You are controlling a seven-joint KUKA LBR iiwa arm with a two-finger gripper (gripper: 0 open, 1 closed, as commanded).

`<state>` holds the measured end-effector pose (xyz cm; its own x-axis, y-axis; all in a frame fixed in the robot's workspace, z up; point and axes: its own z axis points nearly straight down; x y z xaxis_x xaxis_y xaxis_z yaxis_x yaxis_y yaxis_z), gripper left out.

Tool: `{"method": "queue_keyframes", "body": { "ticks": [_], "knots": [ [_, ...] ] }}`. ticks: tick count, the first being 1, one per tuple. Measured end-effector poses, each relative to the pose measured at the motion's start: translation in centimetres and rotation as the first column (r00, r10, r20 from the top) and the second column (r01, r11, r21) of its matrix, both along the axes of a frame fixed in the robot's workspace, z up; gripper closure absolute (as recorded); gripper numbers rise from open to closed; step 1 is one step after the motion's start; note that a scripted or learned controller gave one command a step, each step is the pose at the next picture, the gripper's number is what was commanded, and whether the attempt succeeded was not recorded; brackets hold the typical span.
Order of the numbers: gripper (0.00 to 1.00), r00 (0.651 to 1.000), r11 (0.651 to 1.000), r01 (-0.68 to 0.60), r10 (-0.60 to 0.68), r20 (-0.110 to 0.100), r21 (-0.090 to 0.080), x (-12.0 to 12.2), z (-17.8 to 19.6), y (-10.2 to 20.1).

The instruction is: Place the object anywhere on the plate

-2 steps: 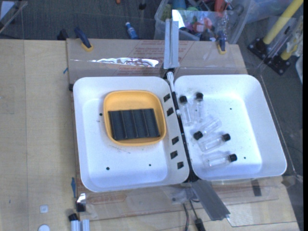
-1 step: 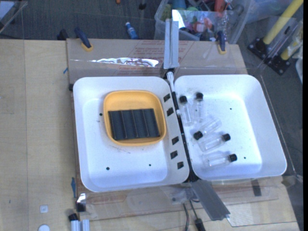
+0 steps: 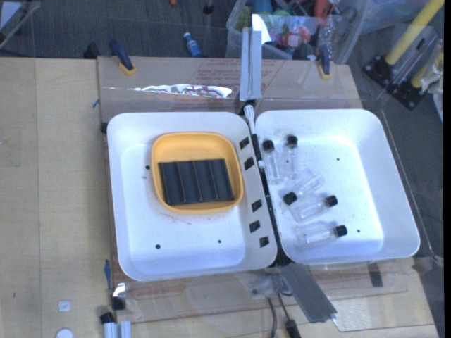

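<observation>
Nothing picked yet: five vials (image 3: 301,189) lie loose in the bin (image 3: 394,189) right of the plate (image 3: 197,171), which already carries a dark ribbed block. Gripper state: cannot tell. Next up, pinch one vial cleanly.

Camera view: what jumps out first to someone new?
The yellow plate in the left bin, with a dark ribbed insert lying on it. Next, the cluster of clear black-capped vials scattered on the floor of the right bin, toward its left side. Colourful clutter fills a clear tub beyond the bench.
</observation>
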<state>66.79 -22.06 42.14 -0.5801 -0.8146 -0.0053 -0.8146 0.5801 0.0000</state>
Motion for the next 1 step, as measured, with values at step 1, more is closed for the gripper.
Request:
{"method": "queue_keyframes", "body": {
  "ticks": [1],
  "knots": [
    [1.0, 0.925, 0.925, -0.379, 0.379, 0.006, -0.004, 0.01, 1.53, -0.01]
  ]
}}
